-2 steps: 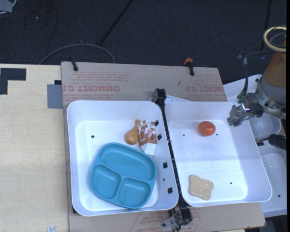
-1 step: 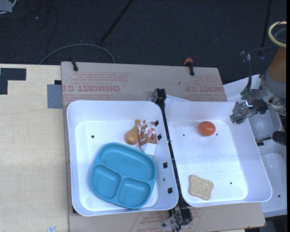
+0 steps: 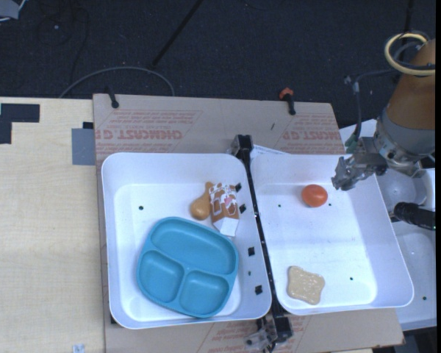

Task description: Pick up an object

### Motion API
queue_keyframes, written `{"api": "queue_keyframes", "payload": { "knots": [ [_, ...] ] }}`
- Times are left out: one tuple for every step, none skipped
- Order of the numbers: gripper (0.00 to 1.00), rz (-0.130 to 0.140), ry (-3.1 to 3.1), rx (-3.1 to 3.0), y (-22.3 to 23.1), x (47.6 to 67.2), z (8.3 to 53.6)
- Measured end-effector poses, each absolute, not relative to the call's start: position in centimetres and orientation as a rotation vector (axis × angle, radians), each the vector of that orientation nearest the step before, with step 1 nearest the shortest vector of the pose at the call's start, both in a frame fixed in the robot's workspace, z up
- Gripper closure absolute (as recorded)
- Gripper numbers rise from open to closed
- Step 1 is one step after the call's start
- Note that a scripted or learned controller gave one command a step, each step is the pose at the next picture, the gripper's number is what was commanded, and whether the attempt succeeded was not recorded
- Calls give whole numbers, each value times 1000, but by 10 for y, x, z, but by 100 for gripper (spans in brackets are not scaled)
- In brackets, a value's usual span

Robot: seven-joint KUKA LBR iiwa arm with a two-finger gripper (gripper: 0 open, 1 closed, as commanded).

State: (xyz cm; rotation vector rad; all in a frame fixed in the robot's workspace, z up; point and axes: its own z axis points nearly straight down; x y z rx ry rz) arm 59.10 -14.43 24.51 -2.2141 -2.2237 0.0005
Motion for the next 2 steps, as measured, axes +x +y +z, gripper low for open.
{"api": "queue_keyframes", "payload": {
  "knots": [
    [100,2,-2223,-2212,-82,581,242],
    [100,3,-2222,-2214,-37,576,241]
  ]
}}
